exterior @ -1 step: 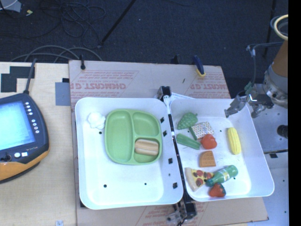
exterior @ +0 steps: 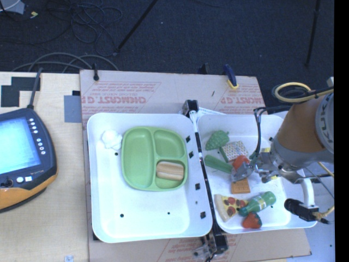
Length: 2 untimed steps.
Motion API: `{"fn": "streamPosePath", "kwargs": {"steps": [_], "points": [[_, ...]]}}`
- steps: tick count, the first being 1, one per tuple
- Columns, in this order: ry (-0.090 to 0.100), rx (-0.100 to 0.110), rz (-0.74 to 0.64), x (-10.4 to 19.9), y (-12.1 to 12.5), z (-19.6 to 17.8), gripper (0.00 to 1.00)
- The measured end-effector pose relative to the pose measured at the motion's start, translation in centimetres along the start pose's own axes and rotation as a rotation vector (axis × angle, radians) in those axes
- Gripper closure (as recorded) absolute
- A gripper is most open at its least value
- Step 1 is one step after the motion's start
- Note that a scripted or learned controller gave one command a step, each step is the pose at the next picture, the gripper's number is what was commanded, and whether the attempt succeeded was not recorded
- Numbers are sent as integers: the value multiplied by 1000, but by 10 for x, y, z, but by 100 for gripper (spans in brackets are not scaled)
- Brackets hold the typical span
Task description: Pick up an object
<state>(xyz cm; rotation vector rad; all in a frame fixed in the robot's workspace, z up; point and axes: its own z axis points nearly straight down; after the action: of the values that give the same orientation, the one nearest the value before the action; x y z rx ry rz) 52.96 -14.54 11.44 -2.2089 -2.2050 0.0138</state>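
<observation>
Reaching in from the right, the single grey arm (exterior: 305, 135) sets its jaws (exterior: 242, 171) low in the right bin (exterior: 262, 225), over one red toy (exterior: 239, 161) beside one cracker (exterior: 240, 186); whether they grip cannot be told. The left bin (exterior: 142, 217) holds one green plate (exterior: 154, 158).

Two white bins on the table: a left bin (exterior: 109, 212) and a right bin (exterior: 283, 214). Left side, one green divided plate (exterior: 143, 162), one bread roll (exterior: 170, 171), one white lump (exterior: 112, 140). Right side, one pizza slice (exterior: 228, 205), one green bottle (exterior: 259, 202), one strawberry (exterior: 251, 221), one cracker (exterior: 240, 187), one leafy green piece (exterior: 217, 140).
</observation>
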Motion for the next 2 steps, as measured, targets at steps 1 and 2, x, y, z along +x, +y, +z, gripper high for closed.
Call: {"fn": "streamPosePath", "kwargs": {"steps": [1, 2], "points": [[-8, -19, -7, 65, 38, 27, 0], [-9, -14, 5, 0, -36, 9, 0]]}}
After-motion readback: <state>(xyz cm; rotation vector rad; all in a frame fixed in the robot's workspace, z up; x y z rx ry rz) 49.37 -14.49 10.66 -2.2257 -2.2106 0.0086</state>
